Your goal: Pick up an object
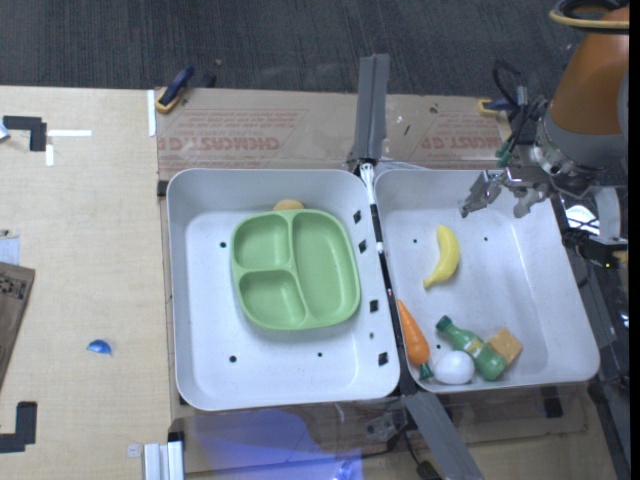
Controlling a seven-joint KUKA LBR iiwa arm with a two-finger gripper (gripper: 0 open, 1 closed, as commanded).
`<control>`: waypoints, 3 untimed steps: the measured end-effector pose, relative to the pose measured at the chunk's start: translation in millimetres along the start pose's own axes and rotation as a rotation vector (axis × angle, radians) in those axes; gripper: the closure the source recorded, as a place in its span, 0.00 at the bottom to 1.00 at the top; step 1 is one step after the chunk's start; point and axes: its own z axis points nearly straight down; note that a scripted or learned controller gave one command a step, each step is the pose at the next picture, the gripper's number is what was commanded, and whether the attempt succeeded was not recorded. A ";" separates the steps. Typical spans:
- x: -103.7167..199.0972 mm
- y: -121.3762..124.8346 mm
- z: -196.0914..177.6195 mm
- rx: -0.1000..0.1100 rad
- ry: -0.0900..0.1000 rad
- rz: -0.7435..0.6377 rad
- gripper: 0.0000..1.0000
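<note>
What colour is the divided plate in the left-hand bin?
Light green; the divided plate shows plainly in the camera view, lying in the white bin.

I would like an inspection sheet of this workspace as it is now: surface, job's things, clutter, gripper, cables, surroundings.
Surface: wooden bench bearing a left bin and a right bin, side by side.
Job's things: right bin holds a banana, carrot, green bottle, white ball and brown block, the last four crowded at its near edge.
Clutter: green divided tray in the left bin, a small orange thing behind it.
Gripper: gripper open, above the right bin's far right corner, holding nothing.
Cables: dark cables by the wrist.
Surroundings: cardboard sheet, blue clamp, dark floor.
</note>
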 end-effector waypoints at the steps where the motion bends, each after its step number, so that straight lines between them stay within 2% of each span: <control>1: -19.3 -43.9 64.2 -0.001 0.000 -0.135 0.00; 2: 39.0 -17.8 119.9 -0.003 -0.001 -0.208 0.00; 3: 37.2 -18.0 111.7 -0.002 -0.001 -0.204 1.00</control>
